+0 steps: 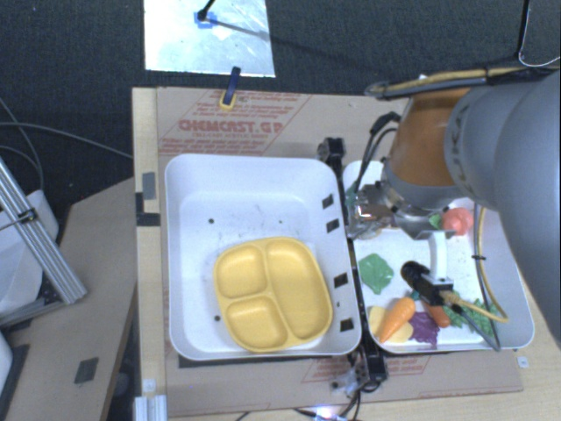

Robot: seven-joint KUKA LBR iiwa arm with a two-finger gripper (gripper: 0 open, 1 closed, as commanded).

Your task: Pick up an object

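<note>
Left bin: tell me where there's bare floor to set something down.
The left bin has bare floor along its far wall and left wall, beside the yellow divided tray. The right bin is crowded: green piece, carrot, purple piece.

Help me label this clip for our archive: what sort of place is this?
Probably a robotics lab bench: a grey arm reaches over two white bins, one holding a yellow divided tray, the other toy food such as a carrot.

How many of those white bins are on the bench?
2. The left bin holds a yellow tray; the right bin holds toy food, partly hidden under the arm.
</note>
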